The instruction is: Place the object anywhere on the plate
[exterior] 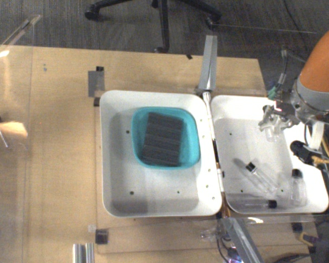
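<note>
We see the dark grey ribbed rectangular block (163, 139) lying on the teal square plastic plate (192, 152), inside its rim. Gripper (274, 120) hangs over the right white bin (230, 147); can't tell its grip.

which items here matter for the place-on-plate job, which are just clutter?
Job:
- teal plate, left bin
- dark ridged block, already lying on the plate
- gripper, over the right bin

Clutter:
- clear tubes with black caps, right bin
- office chair base
</note>
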